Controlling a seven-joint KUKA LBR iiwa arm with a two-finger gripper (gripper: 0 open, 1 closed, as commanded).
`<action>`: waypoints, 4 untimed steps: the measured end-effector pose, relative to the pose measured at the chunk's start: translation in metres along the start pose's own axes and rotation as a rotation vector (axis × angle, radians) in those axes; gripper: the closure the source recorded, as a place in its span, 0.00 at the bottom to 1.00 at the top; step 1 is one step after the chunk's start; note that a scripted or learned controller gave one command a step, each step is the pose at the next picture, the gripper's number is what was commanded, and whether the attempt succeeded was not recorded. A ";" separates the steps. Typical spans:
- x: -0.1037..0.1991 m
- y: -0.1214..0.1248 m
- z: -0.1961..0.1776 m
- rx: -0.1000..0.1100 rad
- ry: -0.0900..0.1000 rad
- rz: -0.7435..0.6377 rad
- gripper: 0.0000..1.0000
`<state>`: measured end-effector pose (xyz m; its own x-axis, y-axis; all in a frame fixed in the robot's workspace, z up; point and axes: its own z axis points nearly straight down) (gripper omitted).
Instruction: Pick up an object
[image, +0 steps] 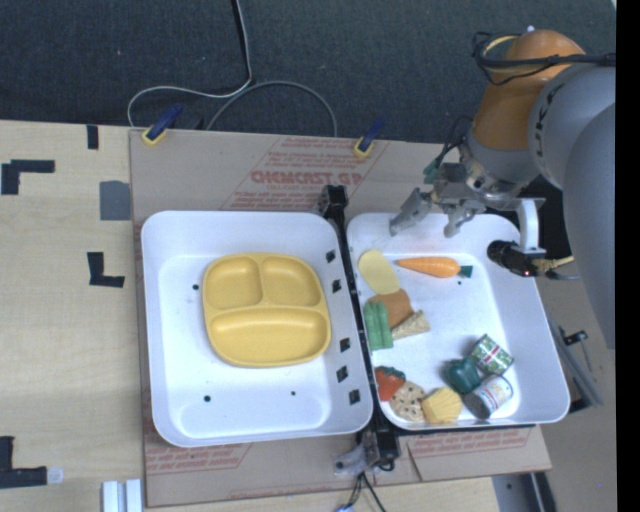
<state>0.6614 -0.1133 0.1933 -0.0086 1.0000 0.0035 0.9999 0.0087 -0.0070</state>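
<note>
My gripper (432, 220) hangs over the far edge of the right bin (530, 330), its two fingers spread apart with nothing between them. Just below it in the bin lies an orange carrot (428, 267) and a pale yellow round piece (378, 270). Further toward me are a brown block (393, 304), a green stick (377, 325) and a tan wedge (412, 324). At the near right corner sit a green-labelled can (491, 354), a dark teal piece (463, 376), a grey can (489, 395), a yellow corn piece (442, 406), a cracker (407, 401) and a red piece (389, 381).
The left bin (170, 300) holds a yellow divided plate (266, 309). A black divider (343, 290) runs between the bins. The grey arm with its orange band (520, 90) fills the upper right. Cardboard (290, 175) lies under both bins, with clips at its far edge.
</note>
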 end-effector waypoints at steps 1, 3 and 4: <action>-0.033 -0.053 0.053 0.003 -0.004 0.012 0.00; -0.059 -0.121 0.080 -0.005 -0.006 0.013 0.00; -0.076 -0.177 0.108 -0.013 -0.005 0.010 0.00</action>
<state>0.4844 -0.1901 0.0861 0.0015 1.0000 -0.0020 1.0000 -0.0015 0.0057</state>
